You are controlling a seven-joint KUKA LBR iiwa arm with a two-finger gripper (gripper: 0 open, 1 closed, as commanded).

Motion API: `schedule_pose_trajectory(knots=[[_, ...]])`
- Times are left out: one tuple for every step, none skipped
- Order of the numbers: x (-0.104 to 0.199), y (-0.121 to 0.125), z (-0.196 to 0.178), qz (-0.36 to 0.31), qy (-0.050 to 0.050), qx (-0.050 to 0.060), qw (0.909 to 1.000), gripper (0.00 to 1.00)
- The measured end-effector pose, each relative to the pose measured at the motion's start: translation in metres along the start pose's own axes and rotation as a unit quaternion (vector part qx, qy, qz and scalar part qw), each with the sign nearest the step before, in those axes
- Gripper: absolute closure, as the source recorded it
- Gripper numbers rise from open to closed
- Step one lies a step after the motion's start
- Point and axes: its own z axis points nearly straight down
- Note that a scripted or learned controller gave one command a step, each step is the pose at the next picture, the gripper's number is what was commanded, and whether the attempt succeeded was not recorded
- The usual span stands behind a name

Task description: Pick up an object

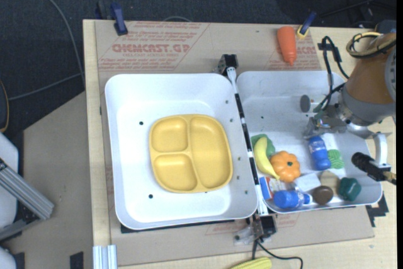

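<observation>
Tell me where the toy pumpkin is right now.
The pumpkin lies in the right-hand bin, toward its near left part, touching the banana on its left, with a blue bottle to its right.

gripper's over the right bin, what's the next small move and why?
Probably straight down a little onto the blue bottle. The gripper sits right above the bottle's top end in the right bin, and nothing shows between its fingers. The bottle lies apart from the pumpkin, so a short descent looks unobstructed.
</observation>
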Motion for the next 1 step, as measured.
schedule_pose_trajectory(knots=[[0.0003, 0.0003, -0.0001, 0.000, 0.000, 0.000, 1.0000, 0.00]])
